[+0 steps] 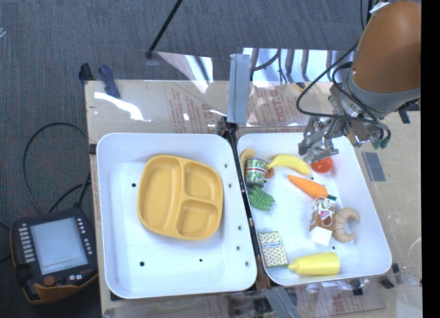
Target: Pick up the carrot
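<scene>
Two shallow white bins side by side on a bench, seen from above at a slant. In the left bin (117,268), a yellow tray (181,196) with three compartments, lying roughly in the middle.

In the right bin (364,207), a scatter of toy food. Toward the middle, slightly to the far side, the carrot (307,186): orange, lying flat, pointed end to the left, green stub at its right end. Just beyond it on the far side, a banana (289,164), close to the carrot's tip but whether touching cannot be told. Just to the far right of the carrot, a tomato (321,165), red, partly under the gripper. Left of the banana, a small can (256,171) with a green label, and nearer than that a green leafy piece (260,198). Nearer than the carrot, a small carton (322,217), tilted, with a croissant (346,224) touching its right side. Along the near edge, a box (273,248) at the left and a yellow bottle (317,264) lying on its side.

Reaching in from the right, the arm (388,49), orange band prominent. Below it the gripper (317,146), hovering over the far part of the right bin, above the tomato and just beyond the carrot. Nothing seen between its fingers; open or closed cannot be told from this angle.

On the floor at the near left, a control pendant (55,248) with a grey screen.
</scene>
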### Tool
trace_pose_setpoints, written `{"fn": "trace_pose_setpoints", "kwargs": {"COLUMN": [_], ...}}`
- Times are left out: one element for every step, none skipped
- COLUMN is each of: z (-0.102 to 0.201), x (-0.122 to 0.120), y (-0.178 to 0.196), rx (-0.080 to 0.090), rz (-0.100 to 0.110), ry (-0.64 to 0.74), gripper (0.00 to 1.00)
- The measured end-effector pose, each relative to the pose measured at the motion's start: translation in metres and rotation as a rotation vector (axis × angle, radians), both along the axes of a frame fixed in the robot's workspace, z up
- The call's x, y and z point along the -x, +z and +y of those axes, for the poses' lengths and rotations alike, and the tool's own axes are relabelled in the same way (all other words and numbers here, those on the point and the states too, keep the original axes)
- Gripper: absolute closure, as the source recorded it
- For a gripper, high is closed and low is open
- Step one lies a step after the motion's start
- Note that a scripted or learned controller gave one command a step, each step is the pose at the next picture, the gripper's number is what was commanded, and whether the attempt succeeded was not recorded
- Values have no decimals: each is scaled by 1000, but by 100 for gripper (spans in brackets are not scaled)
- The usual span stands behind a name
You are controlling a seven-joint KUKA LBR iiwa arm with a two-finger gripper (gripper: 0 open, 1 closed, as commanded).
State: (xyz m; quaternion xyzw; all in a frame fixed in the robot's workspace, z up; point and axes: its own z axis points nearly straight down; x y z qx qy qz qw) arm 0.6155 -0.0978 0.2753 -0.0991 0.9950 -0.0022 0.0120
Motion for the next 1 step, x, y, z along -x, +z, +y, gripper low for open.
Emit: {"fn": "trace_pose_setpoints", "kwargs": {"z": [0], "x": [3], "y": [-12], "rx": [-4], "rz": [21], "ry": [-1], "gripper": [0]}}
